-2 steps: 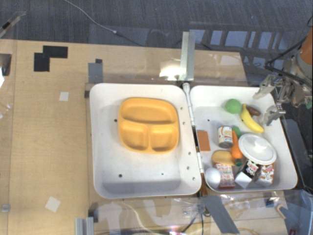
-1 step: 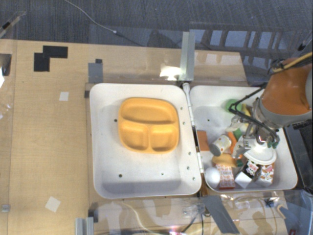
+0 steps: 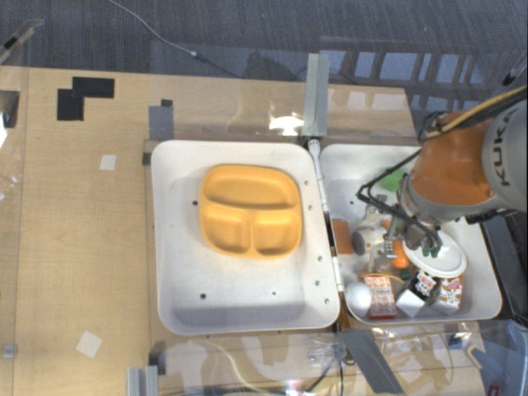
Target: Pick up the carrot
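Orange, smooth carrot (image 3: pixel 399 260) lies in the glossy right bin (image 3: pixel 493 297) beneath the gripper (image 3: pixel 388 242), whose finger state I cannot tell.

A pale wooden bench (image 3: pixel 74 246) bearing black tape marks (image 3: pixel 82 96) stood before dark grey carpet (image 3: pixel 247 11) under overhead glare.

arm (image 3: pixel 495 151): grey kuka shell, dark lettering on the side | fat orange band (image 3: pixel 450 172) above the wrist | black cables looping off it | yellowish hose up top
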Robot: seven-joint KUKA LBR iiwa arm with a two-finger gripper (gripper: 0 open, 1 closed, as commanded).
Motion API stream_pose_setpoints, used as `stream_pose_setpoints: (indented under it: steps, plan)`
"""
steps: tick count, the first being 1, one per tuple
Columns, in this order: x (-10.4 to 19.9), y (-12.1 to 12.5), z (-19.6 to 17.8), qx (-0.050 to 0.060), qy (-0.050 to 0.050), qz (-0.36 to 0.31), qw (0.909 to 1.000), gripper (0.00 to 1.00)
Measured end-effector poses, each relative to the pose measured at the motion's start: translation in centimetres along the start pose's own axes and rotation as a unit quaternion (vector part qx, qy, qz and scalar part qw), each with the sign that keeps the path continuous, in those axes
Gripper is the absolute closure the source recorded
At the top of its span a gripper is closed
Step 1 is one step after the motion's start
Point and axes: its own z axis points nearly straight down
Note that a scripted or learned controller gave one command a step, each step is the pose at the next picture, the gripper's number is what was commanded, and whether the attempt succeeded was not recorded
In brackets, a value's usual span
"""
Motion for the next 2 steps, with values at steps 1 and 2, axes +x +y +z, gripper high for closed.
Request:
stream_pose_setpoints:
  steps: [1,2]
  plan:
    - [-0.4,0.0,-1.3,0.001,-0.007,-0.002,1.0,1.0]
    - [6.3,1.4,-7.7,-0.001,0.009,-0.124,0.9922,1.0]
